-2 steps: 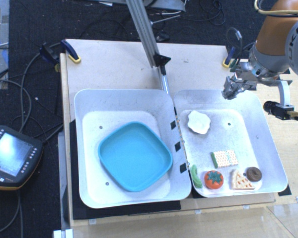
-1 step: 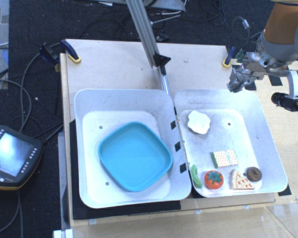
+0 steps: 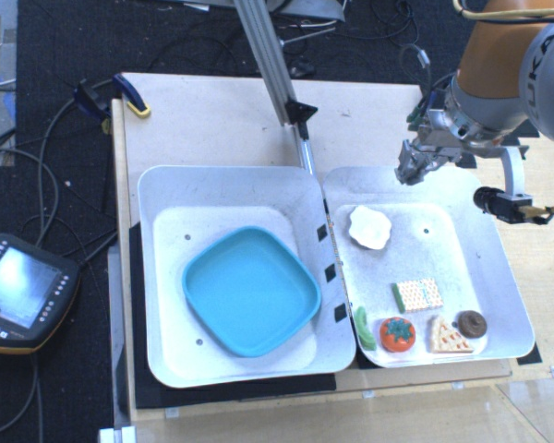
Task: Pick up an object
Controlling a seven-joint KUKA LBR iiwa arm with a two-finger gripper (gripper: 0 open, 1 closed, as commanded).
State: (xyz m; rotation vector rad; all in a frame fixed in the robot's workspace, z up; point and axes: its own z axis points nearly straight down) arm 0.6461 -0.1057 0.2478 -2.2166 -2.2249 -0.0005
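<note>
At this moment you had the arm in the approach step: the gripper [image 3: 412,171] hung at the far rim of the right bin [image 3: 499,275], at about twelve o'clock of that bin, and nothing sat between its fingers. Whether it was spread or pressed together, I could not tell from this angle.

Your candidates all lay in that bin. The white lump [image 3: 370,227] was nearest, at roughly seven o'clock from the gripper. The checkered wafer [image 3: 418,293] sat mid-bin, and along the near edge ran the green piece [image 3: 360,326], the tomato [image 3: 398,333], the pizza slice [image 3: 450,336] and the chocolate donut [image 3: 471,323].

My judgement: the next move called for a short travel toward seven o'clock and a straight descent over the white lump.

That lump had open floor all round it. The near-edge row was crowded, pieces touching or almost so, and hard against the sloped wall. The left bin [image 3: 166,201] held the blue plate [image 3: 250,290].
</note>
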